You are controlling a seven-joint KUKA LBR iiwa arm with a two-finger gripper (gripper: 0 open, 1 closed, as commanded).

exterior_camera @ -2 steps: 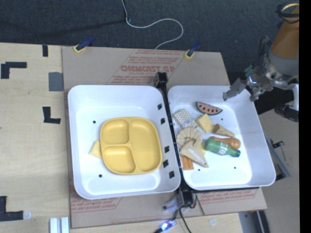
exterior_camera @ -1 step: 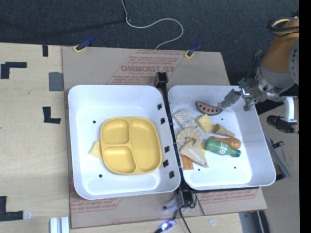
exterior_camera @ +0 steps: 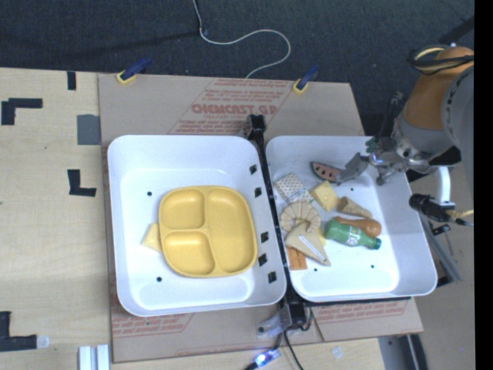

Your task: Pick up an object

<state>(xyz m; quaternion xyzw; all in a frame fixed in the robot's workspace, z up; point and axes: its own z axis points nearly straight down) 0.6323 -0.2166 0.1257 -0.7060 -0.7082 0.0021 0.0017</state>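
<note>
The right bin (exterior_camera: 400, 272) holds a heap of toy food: a green bottle with an orange end (exterior_camera: 352, 232), a watermelon slice (exterior_camera: 324, 170), a yellow cheese wedge (exterior_camera: 325, 196), a patterned cracker (exterior_camera: 291, 187) and several tan, bread-like pieces (exterior_camera: 303, 230). My gripper (exterior_camera: 367, 165) hovers at the bin's upper right, just right of the watermelon slice, with nothing visible between its fingers. The arm with its orange band (exterior_camera: 431, 91) comes in from the right.
The left bin (exterior_camera: 131, 206) holds a yellow divided plate (exterior_camera: 208, 231) with a pale yellow piece (exterior_camera: 150, 238) tucked at its left edge. Both bins rest on cardboard (exterior_camera: 223, 106). A white cable (exterior_camera: 246, 41) loops behind them.
</note>
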